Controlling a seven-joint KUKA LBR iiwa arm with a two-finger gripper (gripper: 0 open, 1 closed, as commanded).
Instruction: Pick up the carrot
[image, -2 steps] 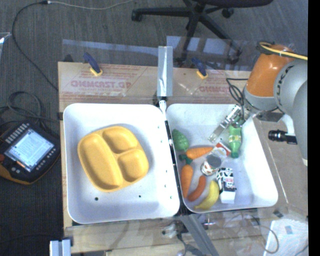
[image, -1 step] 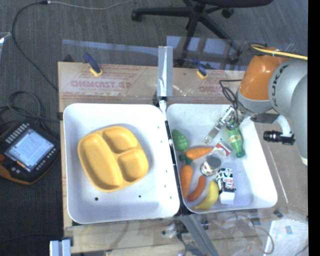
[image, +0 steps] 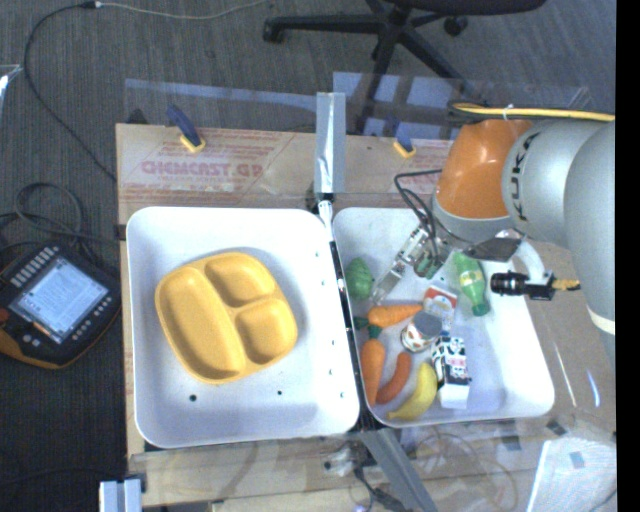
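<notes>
An orange carrot (image: 371, 366) lies lengthwise near the left wall of the right bin (image: 530, 385), its green top pointing away from me. A second orange, carrot-like piece (image: 392, 315) lies crosswise just behind it. My gripper (image: 393, 277) reaches down and to the left from the orange-banded wrist (image: 478, 185). It hangs over the back left part of the right bin, beside a green vegetable (image: 358, 277) and just behind the crosswise orange piece. Nothing shows held in it.
The right bin also holds a red-orange pepper-like piece (image: 397, 377), a banana (image: 420, 392), a green bottle (image: 470, 281), a small can (image: 421, 334) and a black-and-white carton (image: 452, 360). A yellow divided plate (image: 227, 314) lies in the left bin (image: 160, 410).
</notes>
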